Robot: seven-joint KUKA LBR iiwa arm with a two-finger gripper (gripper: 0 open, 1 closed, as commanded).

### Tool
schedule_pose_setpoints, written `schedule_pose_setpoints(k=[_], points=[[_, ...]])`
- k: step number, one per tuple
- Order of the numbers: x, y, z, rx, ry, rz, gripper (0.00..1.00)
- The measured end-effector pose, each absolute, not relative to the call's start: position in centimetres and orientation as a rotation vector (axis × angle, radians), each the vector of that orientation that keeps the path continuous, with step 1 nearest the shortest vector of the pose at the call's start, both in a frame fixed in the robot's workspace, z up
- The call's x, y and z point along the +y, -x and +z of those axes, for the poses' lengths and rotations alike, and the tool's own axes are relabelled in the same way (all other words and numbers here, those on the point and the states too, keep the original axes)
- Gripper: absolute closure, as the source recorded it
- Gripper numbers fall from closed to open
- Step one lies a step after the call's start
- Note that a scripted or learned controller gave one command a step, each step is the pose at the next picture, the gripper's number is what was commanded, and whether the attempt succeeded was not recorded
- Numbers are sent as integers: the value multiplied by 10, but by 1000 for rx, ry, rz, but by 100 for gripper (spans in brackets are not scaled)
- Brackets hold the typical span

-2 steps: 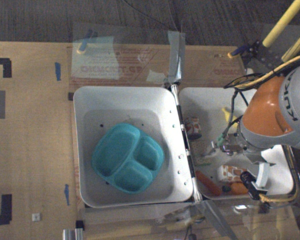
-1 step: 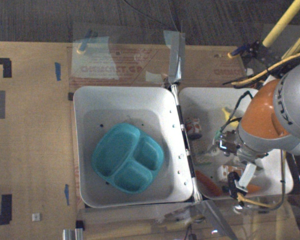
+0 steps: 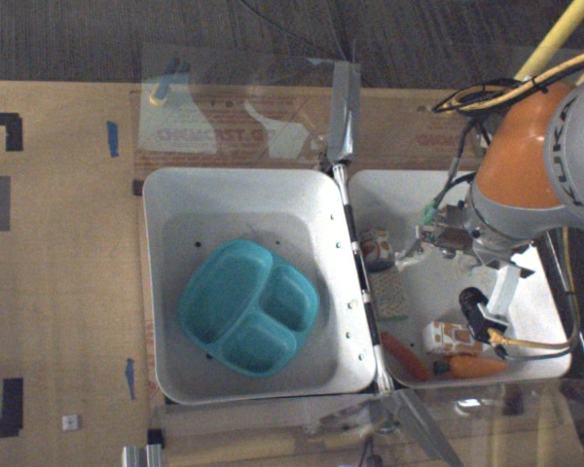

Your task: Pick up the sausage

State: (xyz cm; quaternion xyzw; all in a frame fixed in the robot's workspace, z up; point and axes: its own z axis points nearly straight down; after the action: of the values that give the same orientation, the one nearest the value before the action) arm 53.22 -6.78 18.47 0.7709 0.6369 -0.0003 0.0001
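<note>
The sausage [image 3: 405,356] lies tucked along the right bin's [image 3: 550,305] wall near a carrot [image 3: 475,366], so the tool [image 3: 416,251], whose spread I cannot tell, may strike the wall or take the carrot.

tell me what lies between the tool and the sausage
In the camera view, a flat grey-green pad lies between the tool and the sausage.

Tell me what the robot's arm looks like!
The arm is round and chunky, with a bright orange band and grey metal below it. Dark letters mark its grey shell. Black cables loop over the top, beside a yellow hose. Its tool is small and silvery grey.
</note>
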Motion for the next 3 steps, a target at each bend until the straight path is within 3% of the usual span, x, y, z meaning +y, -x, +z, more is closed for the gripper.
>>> schedule_pose_setpoints(k=[1,2,3], points=[[24,-502,184,2223,-2224,-3,0],[62,-505,184,2059,-2373,-2,0],[-12,-479,185,2072,-2364,-1,0]])
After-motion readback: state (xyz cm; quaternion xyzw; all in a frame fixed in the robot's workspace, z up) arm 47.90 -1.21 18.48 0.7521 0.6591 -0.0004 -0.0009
